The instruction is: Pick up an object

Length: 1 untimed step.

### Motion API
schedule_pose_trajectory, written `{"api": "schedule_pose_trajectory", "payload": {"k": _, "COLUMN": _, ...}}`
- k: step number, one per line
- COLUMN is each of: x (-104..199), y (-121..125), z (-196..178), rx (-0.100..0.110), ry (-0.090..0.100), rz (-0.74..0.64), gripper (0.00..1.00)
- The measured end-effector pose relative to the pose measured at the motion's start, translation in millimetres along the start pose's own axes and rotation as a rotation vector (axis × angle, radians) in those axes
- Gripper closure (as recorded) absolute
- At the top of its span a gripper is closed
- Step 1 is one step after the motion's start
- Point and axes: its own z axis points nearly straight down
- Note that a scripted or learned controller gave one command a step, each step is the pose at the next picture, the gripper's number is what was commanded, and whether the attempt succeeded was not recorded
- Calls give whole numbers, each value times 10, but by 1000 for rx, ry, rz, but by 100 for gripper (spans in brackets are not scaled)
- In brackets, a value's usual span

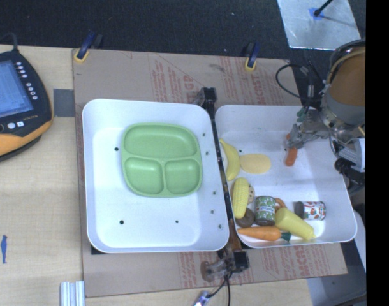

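Note:
My gripper [294, 139] hangs over the upper right part of the right bin [322, 171], below the arm's grey and orange wrist [347, 85]. A small orange stick [290, 157] sits between the fingertips and points down toward the bin floor; the gripper is shut on it. Lower in the same bin lie a banana [231, 160], a pale yellow oval piece [255, 164], a corn cob [240, 196], a green can [266, 209], a red can [311, 210], a yellow squash [293, 224] and a carrot [261, 234].
The left bin [99, 190] holds a green divided plate [162, 159]. A teach pendant [13, 104] lies at the far left of the bench. Clamps [250, 55] pin the cardboard sheet at the back. Black cables [296, 81] loop beside the wrist.

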Motion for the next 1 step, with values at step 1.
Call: {"api": "schedule_pose_trajectory", "payload": {"k": 1, "x": -106, "y": -510, "z": -327, "rx": 1, "ry": 3, "rz": 1, "gripper": 100}}
